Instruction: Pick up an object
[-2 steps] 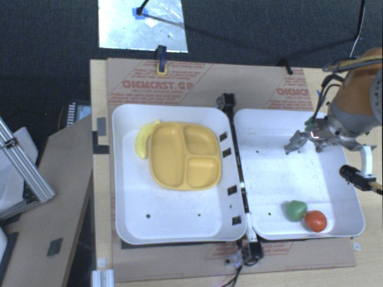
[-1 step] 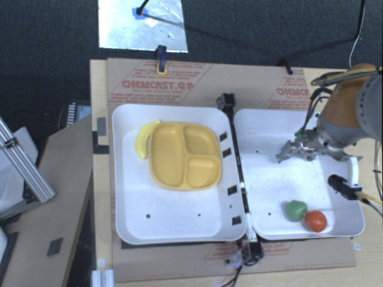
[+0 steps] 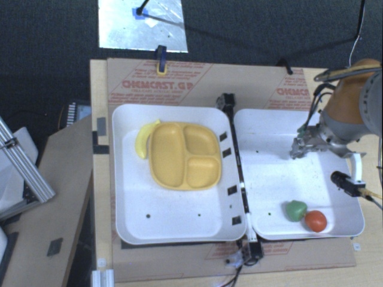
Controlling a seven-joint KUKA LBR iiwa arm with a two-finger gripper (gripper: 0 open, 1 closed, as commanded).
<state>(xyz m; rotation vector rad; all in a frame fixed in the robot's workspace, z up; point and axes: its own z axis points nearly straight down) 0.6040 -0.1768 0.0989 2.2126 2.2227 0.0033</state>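
A green object [image 3: 294, 210] and a red-orange ball [image 3: 316, 220] lie side by side near the front edge of the right bin [image 3: 269, 178]. A yellow sectioned plate [image 3: 182, 155] rests in the left bin [image 3: 128, 196], with a yellow banana [image 3: 142, 139] against its left edge. My gripper [image 3: 301, 146] hangs over the far right part of the right bin, well behind the green object and the ball. I see nothing between its fingers.
A black divider [image 3: 234, 166] with clips runs between the two bins. The bins sit on a cardboard sheet [image 3: 179, 82]. A yellow clamp [image 3: 161, 61] holds its far edge. A shiny metal plate [image 3: 142, 17] lies on the floor beyond.
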